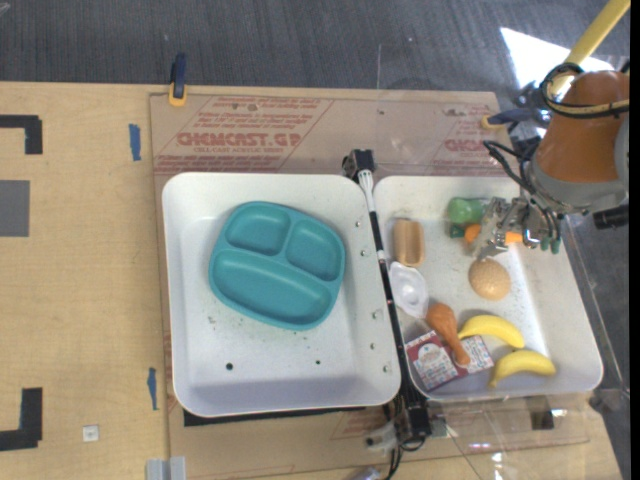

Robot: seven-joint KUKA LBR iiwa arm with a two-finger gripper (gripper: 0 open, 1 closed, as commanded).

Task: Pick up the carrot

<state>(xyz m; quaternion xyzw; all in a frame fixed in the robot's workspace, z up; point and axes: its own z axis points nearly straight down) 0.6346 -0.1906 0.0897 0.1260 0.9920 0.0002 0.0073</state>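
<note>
The carrot (pixel 478 232) lies in the far part of the right bin (pixel 578 318), a short orange piece with a green leafy top (pixel 464 210) pointing toward the divider. Only a little of its orange body shows, at the near edge of the green top and again as an orange patch among the metal parts of the pincer (pixel 515 236), which hangs directly over that end, just to its right. The arm (pixel 583 133), with its orange band, comes in from the right above the bin's far corner. Whether the pincer is spread or pressed together I cannot tell, since the metal parts and cables crowd the spot, and it is unclear whether the carrot sits between the fingers or merely beneath them.

Just near of the pincer rests a round tan ball (pixel 490 279), close to but apart from the carrot. Toward the divider lies a tan bread roll (pixel 407 241), with a white piece (pixel 408 286) below it. Nearer the front edge are a brown drumstick (pixel 447 330), a red and white packet (pixel 434 359) and two yellow bananas (pixel 507 346), one beside the other.

The left bin (pixel 190 368) holds a teal divided plate (pixel 277 264), tilted slightly in the middle. Both bins sit on the desk (pixel 80 268)
</note>
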